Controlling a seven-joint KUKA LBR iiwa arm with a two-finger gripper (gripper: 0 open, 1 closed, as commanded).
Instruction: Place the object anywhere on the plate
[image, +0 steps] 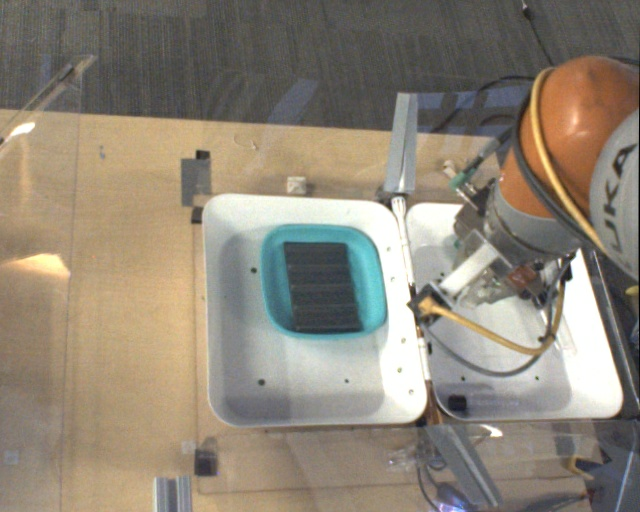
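So, starting at your left: the left bin (300, 385) has the teal plate (373, 292) in it, sitting closer to the bin's far edge than its near edge. The dark ribbed slab (320, 288) is lying flat right in the middle of that plate, inside its rim on all sides. Just past the far edge of that bin there's a pale little cube (296, 185) out on the bench.

Over in the right bin (592, 385), the gripper (497, 283) is over the bin's left half, well apart from the plate. Honestly you can't tell if the claw is open or closed from here. There's a small dark thing (456, 404) by that bin's near left corner. The arm (580, 140) looms over its far right corner.
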